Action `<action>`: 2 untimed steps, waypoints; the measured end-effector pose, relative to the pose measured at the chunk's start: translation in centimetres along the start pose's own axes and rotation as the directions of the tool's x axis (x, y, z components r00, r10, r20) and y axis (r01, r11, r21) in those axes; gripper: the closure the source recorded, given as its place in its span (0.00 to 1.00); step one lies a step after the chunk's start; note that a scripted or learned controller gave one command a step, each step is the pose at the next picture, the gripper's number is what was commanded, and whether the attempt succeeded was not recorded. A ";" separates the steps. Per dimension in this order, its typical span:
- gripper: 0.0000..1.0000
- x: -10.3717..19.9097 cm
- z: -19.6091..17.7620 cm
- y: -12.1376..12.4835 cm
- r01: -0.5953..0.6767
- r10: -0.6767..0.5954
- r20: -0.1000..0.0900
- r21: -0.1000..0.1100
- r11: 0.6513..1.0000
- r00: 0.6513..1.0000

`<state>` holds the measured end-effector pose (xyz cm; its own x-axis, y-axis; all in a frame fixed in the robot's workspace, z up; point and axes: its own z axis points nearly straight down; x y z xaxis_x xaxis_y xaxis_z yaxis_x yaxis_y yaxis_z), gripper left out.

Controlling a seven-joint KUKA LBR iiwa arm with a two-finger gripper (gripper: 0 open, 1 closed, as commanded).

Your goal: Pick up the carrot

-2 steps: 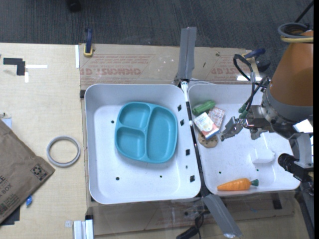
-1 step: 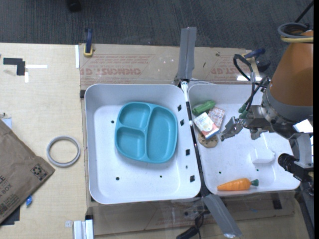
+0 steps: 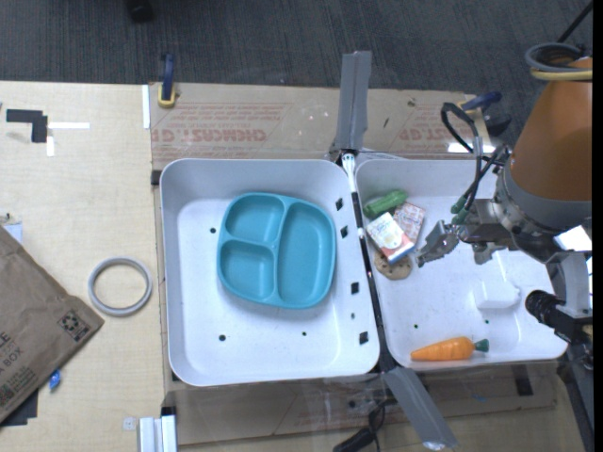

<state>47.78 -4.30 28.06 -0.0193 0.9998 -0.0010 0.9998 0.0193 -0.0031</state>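
Observation:
The orange carrot [image 3: 443,349] with a green stub lies on its side near the front edge of the right bin [image 3: 528,332]. My gripper [image 3: 431,245] hangs over the middle of that bin, well behind the carrot and pointing left toward a small snack box [image 3: 390,236]. It is open with nothing between its fingers.
A green vegetable [image 3: 384,202], a red-and-white packet [image 3: 412,219] and a brown cookie [image 3: 395,268] crowd the right bin's left side. A blue divided plate [image 3: 279,250] sits in the left bin [image 3: 188,328]. A tape ring [image 3: 120,284] lies on the bench at the left.

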 end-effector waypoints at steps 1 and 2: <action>0.00 0.0 0.0 0.0 0.000 0.000 0.000 0.000 1.000 1.000; 0.00 0.0 0.0 0.0 0.000 0.000 0.000 0.000 1.000 1.000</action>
<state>47.78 -4.30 28.06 -0.0193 0.9998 -0.0010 0.9998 0.0193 -0.0031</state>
